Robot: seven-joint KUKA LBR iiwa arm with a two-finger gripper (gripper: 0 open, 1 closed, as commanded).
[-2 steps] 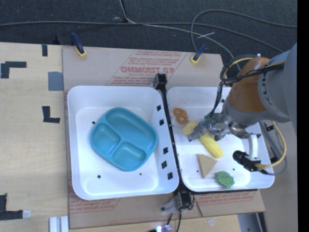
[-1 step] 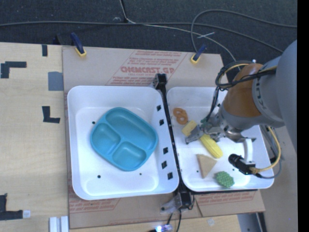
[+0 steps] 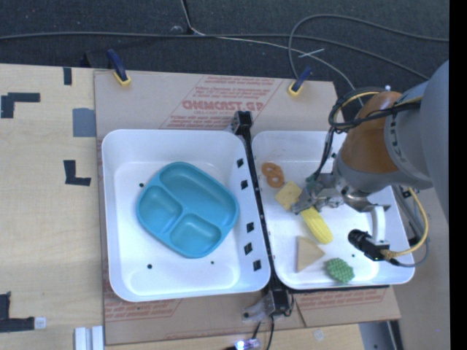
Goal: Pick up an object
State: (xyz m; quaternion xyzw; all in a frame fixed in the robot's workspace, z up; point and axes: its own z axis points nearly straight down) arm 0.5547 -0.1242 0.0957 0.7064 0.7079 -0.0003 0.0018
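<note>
Pincer (image 3: pixel 310 199): low in right bin (image 3: pixel 292 143), over the corn; whether apart or together, I cannot tell.
Corn (image 3: pixel 317 225): yellow, bumpy cob, just under pincer.
Neighbours: yellow block (image 3: pixel 287 194), twisted pretzel (image 3: pixel 272 173), tan wedge (image 3: pixel 307 253), knobbly green piece (image 3: pixel 339 270).
Left bin (image 3: pixel 117 195): smooth blue divided plate (image 3: pixel 187 208).

A: Seen toward twelve o'clock: dark carpeted floor (image 3: pixel 95 13), crossed by thin cables (image 3: pixel 219 35).
B: Lower down, toward nine o'clock: pale wooden bench (image 3: pixel 44 217) marked with black tape pieces (image 3: pixel 73 172).
A: At centre: brown cardboard sheet (image 3: pixel 211 100), held by two yellow-and-blue clamps (image 3: pixel 117 68) along its twelve o'clock edge.
</note>
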